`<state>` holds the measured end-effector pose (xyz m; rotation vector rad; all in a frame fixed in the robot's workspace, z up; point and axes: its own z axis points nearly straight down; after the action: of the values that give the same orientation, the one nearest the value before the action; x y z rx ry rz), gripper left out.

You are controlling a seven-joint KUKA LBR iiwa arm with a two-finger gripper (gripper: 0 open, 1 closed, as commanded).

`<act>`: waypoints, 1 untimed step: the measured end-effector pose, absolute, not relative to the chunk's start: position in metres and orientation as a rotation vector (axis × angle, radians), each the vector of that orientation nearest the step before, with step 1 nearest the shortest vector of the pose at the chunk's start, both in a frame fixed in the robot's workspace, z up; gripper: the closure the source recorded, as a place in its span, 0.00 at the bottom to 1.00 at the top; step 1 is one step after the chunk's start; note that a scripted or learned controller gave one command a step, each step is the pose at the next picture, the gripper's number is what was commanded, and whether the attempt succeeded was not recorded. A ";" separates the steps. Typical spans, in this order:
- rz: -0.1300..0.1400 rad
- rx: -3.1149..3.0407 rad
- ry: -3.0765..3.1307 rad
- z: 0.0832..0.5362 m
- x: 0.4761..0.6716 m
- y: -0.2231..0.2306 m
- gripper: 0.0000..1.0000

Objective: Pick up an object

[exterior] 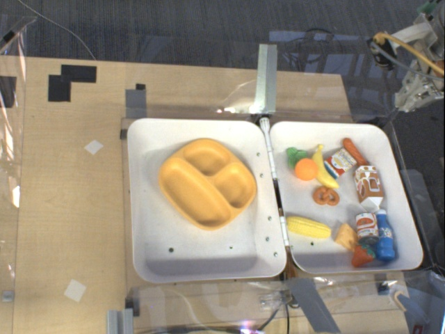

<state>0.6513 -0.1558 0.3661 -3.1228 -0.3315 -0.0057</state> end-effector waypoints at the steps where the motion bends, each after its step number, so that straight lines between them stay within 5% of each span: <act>1: -0.005 -3.121 -0.358 0.359 0.661 -0.149 1.00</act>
<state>0.6611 -0.1487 0.3589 -3.1210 -0.3584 -0.0049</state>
